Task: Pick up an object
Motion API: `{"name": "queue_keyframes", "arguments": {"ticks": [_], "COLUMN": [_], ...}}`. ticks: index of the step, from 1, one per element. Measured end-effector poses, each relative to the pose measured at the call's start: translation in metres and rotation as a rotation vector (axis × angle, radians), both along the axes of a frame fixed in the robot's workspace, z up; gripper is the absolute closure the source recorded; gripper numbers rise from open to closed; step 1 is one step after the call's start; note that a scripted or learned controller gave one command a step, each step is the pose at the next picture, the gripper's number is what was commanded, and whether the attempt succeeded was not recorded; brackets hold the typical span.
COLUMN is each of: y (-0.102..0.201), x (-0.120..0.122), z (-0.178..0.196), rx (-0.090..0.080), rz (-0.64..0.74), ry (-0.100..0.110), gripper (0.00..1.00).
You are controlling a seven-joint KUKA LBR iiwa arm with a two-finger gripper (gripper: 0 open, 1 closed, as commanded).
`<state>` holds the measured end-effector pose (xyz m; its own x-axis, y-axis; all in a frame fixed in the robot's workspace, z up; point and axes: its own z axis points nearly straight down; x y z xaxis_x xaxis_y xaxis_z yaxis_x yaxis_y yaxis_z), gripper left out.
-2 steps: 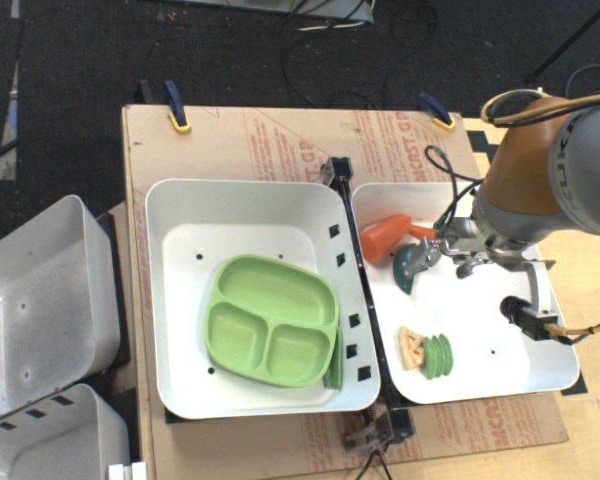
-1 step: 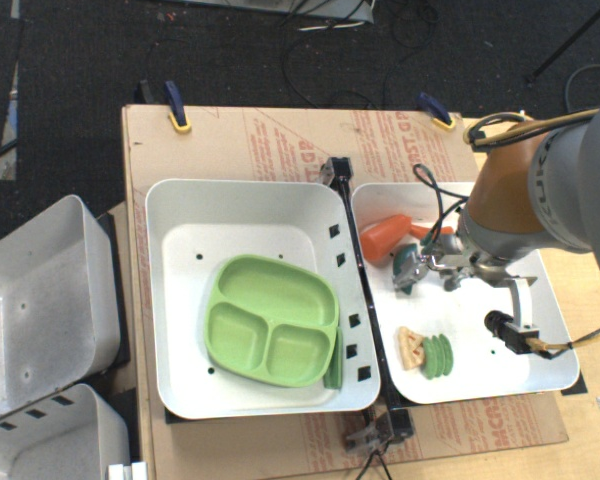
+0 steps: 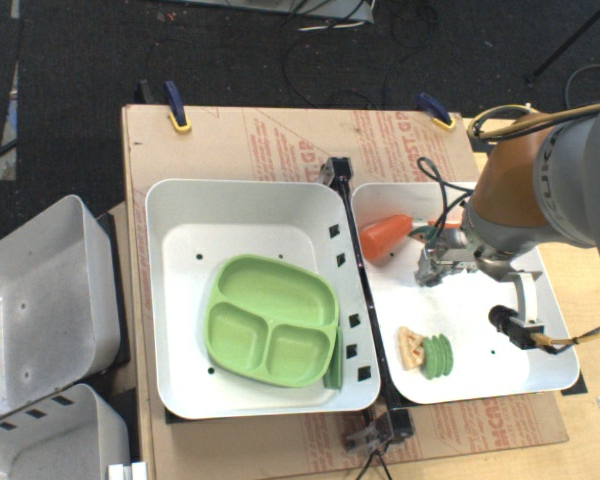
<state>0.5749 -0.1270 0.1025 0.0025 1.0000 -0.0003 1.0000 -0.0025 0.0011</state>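
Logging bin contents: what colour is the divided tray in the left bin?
Light green; the divided tray shows plainly in the camera view.

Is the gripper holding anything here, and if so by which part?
Nothing shows in the gripper; it hangs over the right bin beside the orange carrot.

Green divided plate [image 3: 272,320] in left bin [image 3: 170,268], blue clamps [image 3: 177,107] on board edge

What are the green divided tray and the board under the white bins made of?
Green divided tray: probably moulded plastic, matte with a soft sheen, going by its even colour and rounded compartments. Board: looks like bare wood or fibreboard, tan and dull, with faint red printing.
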Motion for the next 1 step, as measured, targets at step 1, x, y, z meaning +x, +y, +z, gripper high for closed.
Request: {"name": "queue_keyframes", "arguments": {"ticks": [1], "y": [0.0091], "x": [-0.0018], "z": [0.0484], "rx": [-0.001], "rz": [0.006], "ry": [-0.004], "gripper": [1.0]}}
